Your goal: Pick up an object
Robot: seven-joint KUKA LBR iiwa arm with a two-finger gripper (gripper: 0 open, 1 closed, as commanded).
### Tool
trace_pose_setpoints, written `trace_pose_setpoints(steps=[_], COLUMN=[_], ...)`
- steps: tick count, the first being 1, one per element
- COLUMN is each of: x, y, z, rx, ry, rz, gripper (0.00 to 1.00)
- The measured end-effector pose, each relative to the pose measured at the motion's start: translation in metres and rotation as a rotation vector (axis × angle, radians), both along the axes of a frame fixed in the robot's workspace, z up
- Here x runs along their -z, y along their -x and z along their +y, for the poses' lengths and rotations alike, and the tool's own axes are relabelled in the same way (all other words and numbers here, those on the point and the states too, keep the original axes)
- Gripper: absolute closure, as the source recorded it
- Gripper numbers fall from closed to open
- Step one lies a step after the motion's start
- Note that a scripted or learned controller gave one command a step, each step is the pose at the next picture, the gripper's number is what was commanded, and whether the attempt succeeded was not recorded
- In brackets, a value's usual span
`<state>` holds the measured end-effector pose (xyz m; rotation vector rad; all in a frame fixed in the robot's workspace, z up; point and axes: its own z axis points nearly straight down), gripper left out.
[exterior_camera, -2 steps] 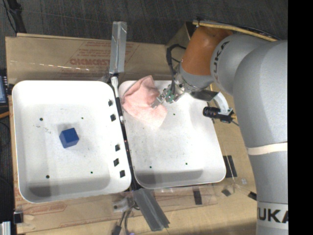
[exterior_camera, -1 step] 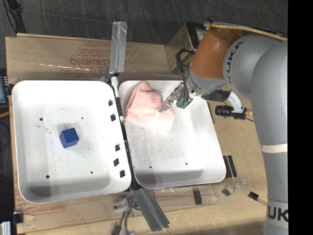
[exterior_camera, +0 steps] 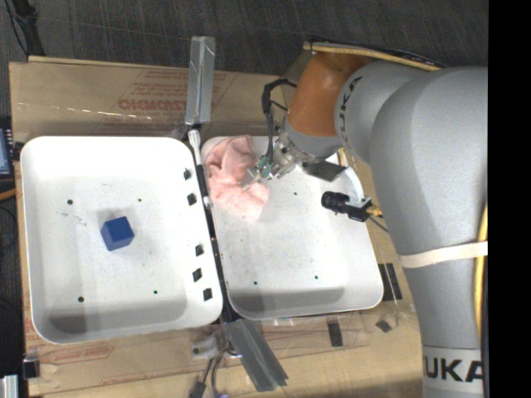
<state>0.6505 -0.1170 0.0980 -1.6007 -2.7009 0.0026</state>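
In the right bin (exterior_camera: 332, 297), the pink cloth (exterior_camera: 231, 177) lies under the fingers (exterior_camera: 264, 170).

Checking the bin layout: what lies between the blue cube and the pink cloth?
The camera view shows white bin floor and the divider between blue cube and pink cloth.

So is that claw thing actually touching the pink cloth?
Touching. The camera view shows the gripper tip pressed onto the pink cloth in the right bin, with no gap visible between them.
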Motion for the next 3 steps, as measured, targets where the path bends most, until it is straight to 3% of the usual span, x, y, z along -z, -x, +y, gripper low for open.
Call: trace_pose_setpoints(steps=[1, 2, 3], x=[0.001, -0.029, -0.039], y=[0.005, 0.013, 0.013], z=[0.000, 0.013, 0.012], rx=[-0.032, -0.225, -0.228], ry=[0.001, 0.001, 0.003], rz=[-0.009, -0.003, -0.002], gripper=[0.00, 0.00, 1.00])
